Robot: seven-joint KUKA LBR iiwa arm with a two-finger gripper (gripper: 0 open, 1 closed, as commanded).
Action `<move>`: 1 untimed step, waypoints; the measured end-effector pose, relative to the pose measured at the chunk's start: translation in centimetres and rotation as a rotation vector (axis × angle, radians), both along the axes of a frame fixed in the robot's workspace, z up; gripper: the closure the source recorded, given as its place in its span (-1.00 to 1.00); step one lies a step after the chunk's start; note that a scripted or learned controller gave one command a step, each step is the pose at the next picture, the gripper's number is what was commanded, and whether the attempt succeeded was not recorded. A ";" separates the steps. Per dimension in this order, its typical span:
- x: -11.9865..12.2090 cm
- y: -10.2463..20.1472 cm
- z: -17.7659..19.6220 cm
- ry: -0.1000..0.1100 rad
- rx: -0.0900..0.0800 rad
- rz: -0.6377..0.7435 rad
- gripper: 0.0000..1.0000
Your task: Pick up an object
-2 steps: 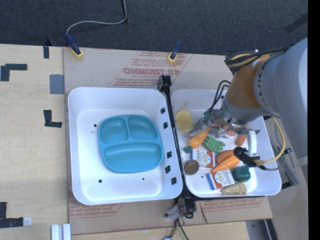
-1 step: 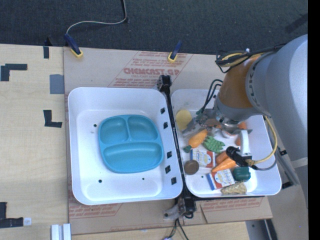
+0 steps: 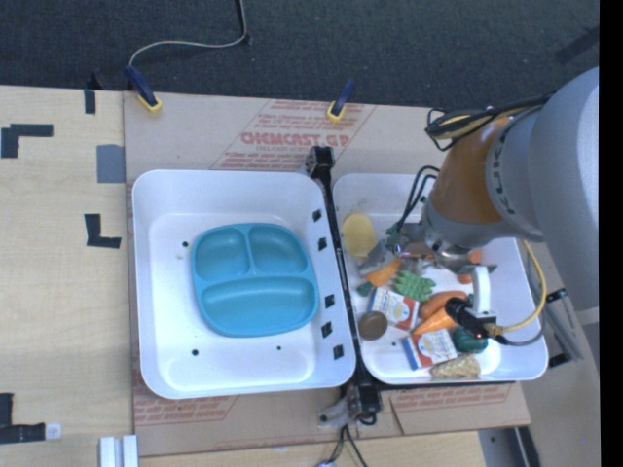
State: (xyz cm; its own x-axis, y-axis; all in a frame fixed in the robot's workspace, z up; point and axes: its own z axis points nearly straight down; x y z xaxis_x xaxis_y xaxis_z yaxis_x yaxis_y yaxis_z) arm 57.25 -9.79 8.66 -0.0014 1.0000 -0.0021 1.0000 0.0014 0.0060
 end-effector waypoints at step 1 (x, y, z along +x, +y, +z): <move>0.0 0.0 1.0 0.000 -0.001 0.000 1.00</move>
